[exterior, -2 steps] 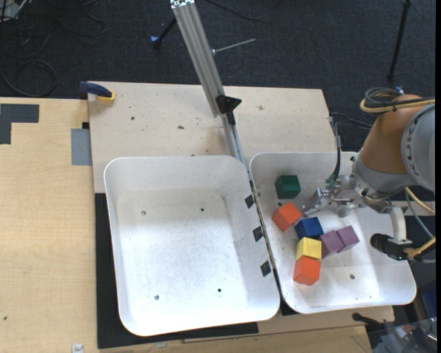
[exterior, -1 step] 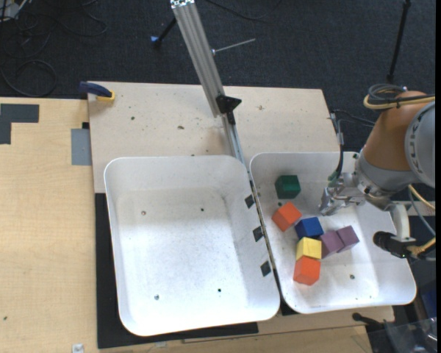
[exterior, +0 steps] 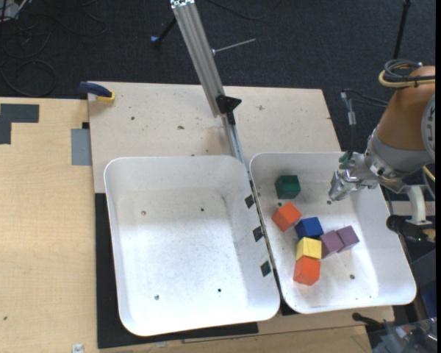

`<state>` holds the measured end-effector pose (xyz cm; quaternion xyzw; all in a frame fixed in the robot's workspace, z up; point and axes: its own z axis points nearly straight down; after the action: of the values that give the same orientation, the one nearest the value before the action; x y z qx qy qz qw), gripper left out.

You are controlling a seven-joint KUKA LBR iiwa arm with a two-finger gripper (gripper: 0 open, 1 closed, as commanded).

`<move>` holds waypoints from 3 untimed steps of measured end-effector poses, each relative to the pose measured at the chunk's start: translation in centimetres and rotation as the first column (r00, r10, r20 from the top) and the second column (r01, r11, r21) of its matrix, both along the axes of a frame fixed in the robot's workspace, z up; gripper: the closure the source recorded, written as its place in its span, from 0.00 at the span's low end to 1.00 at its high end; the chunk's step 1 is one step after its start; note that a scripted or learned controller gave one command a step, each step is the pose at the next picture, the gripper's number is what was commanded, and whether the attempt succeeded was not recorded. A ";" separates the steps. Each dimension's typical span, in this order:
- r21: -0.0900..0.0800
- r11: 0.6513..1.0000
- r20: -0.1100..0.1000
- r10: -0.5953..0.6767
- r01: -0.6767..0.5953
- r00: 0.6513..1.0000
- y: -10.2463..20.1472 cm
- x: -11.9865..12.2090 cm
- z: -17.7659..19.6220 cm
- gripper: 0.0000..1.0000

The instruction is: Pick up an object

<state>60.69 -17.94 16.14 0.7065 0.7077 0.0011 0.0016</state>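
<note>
1. Gripper point(exterior: 338, 190): over the right bin point(exterior: 386, 285), near its upper right side, nothing between the fingers; whether they are spread or pressed together cannot be told.
2. Green block point(exterior: 287, 186): left of the gripper, apart from it.
3. Orange block point(exterior: 286, 216), blue block point(exterior: 309, 227), yellow block point(exterior: 309, 248), two purple blocks point(exterior: 339, 239), second orange block point(exterior: 306, 271): clustered mid-bin.
4. Left bin point(exterior: 132, 300): beside it.

green cube point(exterior: 287, 186) | orange point(exterior: 286, 216), blue point(exterior: 309, 227), yellow point(exterior: 309, 248), purple cubes point(exterior: 339, 239) clustered | right bin point(exterior: 397, 285)

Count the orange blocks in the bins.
2, both in the right bin: one orange block left of the blue block, another orange block below the yellow block. None looks hidden.
</note>
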 end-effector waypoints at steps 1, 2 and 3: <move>-0.001 1.000 0.001 0.000 0.000 1.000 -0.7 -0.3 6.2 1.00; 0.001 1.000 -0.004 0.001 -0.001 1.000 -0.8 -0.2 7.8 1.00; 0.004 1.000 -0.009 0.003 -0.003 1.000 5.1 -1.3 6.9 1.00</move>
<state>59.41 -12.87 23.00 0.7054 0.7089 -0.0006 -0.0029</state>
